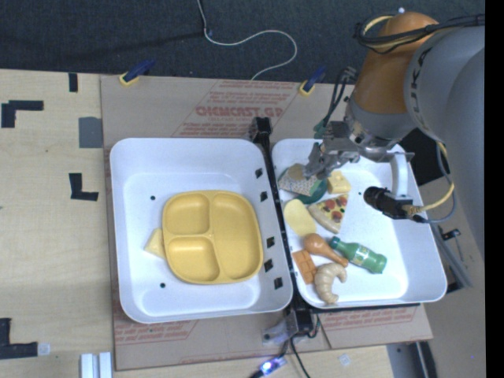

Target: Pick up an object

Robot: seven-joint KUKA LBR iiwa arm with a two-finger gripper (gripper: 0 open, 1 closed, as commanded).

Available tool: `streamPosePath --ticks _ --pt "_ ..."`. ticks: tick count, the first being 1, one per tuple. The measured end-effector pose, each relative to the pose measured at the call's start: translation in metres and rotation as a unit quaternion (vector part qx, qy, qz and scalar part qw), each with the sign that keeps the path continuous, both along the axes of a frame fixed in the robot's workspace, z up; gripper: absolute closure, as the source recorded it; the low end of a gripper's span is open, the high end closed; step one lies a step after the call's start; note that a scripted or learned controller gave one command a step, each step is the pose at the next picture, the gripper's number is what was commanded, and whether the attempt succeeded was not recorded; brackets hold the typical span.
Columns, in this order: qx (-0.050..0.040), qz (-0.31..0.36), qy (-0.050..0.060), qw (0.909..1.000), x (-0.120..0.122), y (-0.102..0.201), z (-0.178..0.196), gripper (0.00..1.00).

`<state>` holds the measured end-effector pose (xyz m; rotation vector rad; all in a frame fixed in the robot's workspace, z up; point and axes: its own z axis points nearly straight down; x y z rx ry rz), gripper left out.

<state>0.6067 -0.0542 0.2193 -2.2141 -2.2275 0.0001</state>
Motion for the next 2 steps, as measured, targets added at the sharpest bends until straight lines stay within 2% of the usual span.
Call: streamPosePath --ticks 2 --pt "0.0002 0.000 0.000 1.0000 0.043 0.106 0.011 1.00"
